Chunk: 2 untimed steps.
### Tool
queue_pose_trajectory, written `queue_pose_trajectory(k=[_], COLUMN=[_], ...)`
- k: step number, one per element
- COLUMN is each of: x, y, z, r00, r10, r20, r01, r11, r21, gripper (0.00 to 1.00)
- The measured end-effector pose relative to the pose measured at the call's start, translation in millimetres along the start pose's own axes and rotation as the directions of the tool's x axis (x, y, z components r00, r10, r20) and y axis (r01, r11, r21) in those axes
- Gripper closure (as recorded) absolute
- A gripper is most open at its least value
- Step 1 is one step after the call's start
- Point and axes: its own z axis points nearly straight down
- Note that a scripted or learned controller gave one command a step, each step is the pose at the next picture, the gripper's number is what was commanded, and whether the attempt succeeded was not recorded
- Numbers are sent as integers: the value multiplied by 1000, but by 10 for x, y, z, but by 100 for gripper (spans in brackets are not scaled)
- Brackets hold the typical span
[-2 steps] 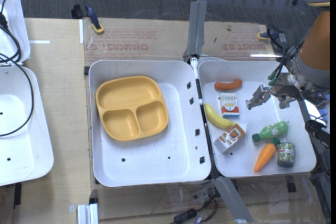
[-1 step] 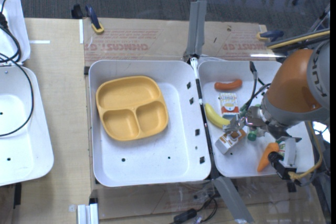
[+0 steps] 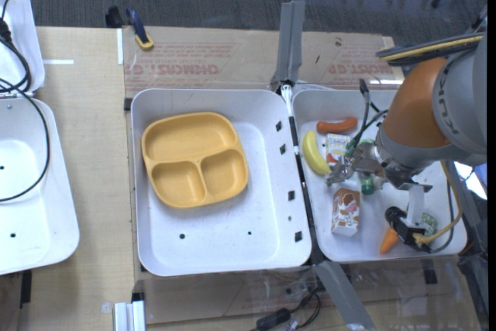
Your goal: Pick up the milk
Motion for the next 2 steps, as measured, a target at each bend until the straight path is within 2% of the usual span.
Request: queue_pose_trajectory(k=[1, 2], x=[-16, -16], y=[-3, -3], z=[-85, -85], r00=[1000, 1000], r10=[5, 5], r20=[0, 0], r01=[-5, -5], r11=[1000, 1000], r21=[2, 2], gripper=[100, 0])
